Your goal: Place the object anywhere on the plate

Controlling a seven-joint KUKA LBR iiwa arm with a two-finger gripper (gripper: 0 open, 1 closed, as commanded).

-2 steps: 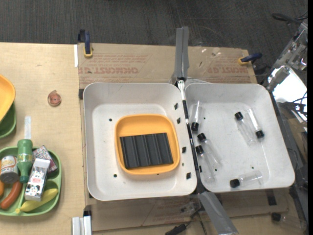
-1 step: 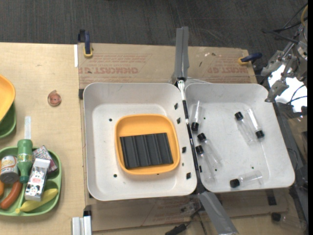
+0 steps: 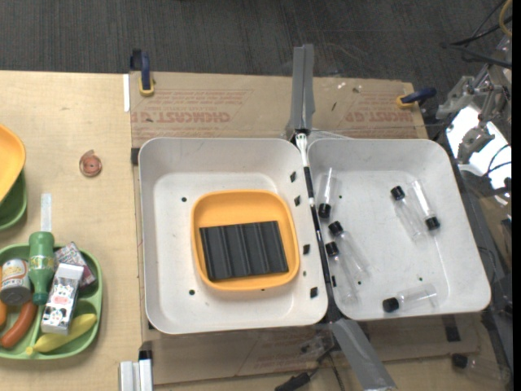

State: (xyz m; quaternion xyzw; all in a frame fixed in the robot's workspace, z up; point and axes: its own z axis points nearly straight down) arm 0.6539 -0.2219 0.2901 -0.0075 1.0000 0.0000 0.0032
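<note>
Since the dark grey ribbed block (image 3: pixel 243 249) already lies on the orange plastic plate (image 3: pixel 244 199), the job looks done, the arm need only keep clear, and nobody can tell the claw's state.

Two bins side by side on the bench, a plate in the left one.

The left bin (image 3: pixel 155 218) holds the plate (image 3: pixel 244 206), and a ridged block (image 3: pixel 244 248) lies on the plate. The right bin (image 3: pixel 456 218) holds several vials (five, as far as can be told): three (image 3: pixel 324 194) (image 3: pixel 345 244) (image 3: pixel 334 226) near its left wall, two (image 3: pixel 415 210) toward the right, and one (image 3: pixel 409 300) at the front. Left of both bins, a tray (image 3: pixel 81 332) of toy foods sits at the bench's front-left.
</note>
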